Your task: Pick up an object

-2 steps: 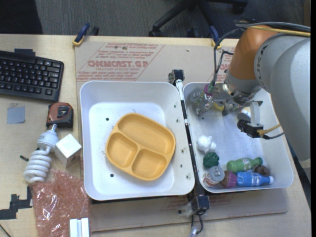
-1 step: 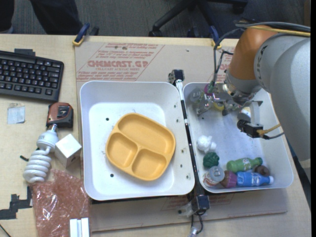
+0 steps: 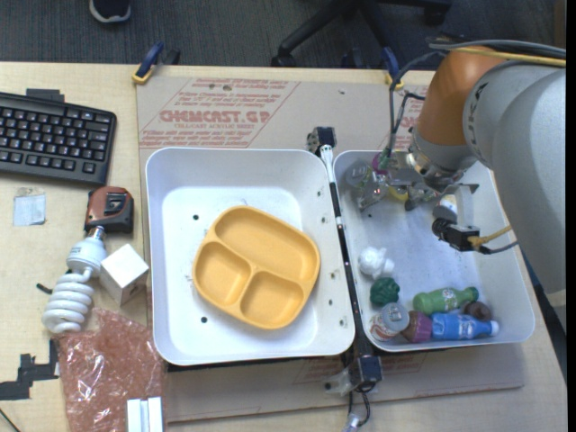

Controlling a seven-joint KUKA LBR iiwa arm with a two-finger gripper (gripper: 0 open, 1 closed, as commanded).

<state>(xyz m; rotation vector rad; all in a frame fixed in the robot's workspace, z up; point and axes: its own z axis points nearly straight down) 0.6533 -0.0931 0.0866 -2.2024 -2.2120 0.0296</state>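
Observation:
My gripper [image 3: 385, 187] hangs over the back of the right bin [image 3: 504, 268], under the orange band of the arm. The objects in that bin lie toward its front: a small white lump [image 3: 374, 261], a dark green piece [image 3: 385, 291], a green bottle [image 3: 445, 299], a blue bottle [image 3: 459, 328] and a round can-like item [image 3: 392, 320]. All of them sit well in front of the gripper. A yellow three-part tray [image 3: 256, 266] lies in the left bin [image 3: 180, 196].
The arm's grey body covers the right bin's far right side. On the bench to the left are a keyboard [image 3: 54, 138], a tape measure [image 3: 110, 209], a spiral light bulb [image 3: 74, 286], a white cube [image 3: 124, 272] and a pinkish bag [image 3: 108, 367].

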